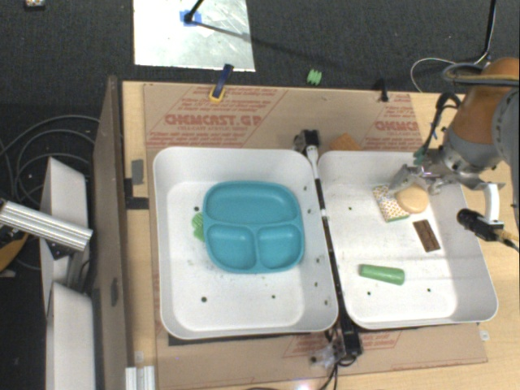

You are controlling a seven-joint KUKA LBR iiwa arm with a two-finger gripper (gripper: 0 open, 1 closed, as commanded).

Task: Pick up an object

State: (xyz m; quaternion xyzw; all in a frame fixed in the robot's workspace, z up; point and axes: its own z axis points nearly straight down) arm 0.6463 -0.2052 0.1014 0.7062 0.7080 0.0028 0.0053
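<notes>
While two shallow white bins sit side by side on the table [244, 108], their contents differ plainly. The left bin [175, 218] holds a teal divided plate [252, 224] lying flat near its middle, with a small green item [197, 224] peeking from under the plate's left rim (too little of it shows to say what it is). The right bin [455, 291] carries four loose things: a tan rounded object [413, 199] toward the bin's far side, touching a patterned yellowish piece [390, 205] just to its left; a dark brown bar [426, 235] lying nearer the middle, slightly apart from those two; and a green cylinder [382, 274] on its side toward the near edge, well apart from the rest.

Reaching in over the right bin's far right corner, the arm's gripper [424, 175] hangs just above the tan rounded object, and whether the fingers are spread or pressed together cannot be told from here.

Beyond the bins, a yellow and blue clamp [220, 86] grips the table's far edge, a small green clip [314, 76] lies past that edge, and a black fitting [309, 141] stands where the bins meet. Cables [49, 149] coil off the table's left side.
</notes>
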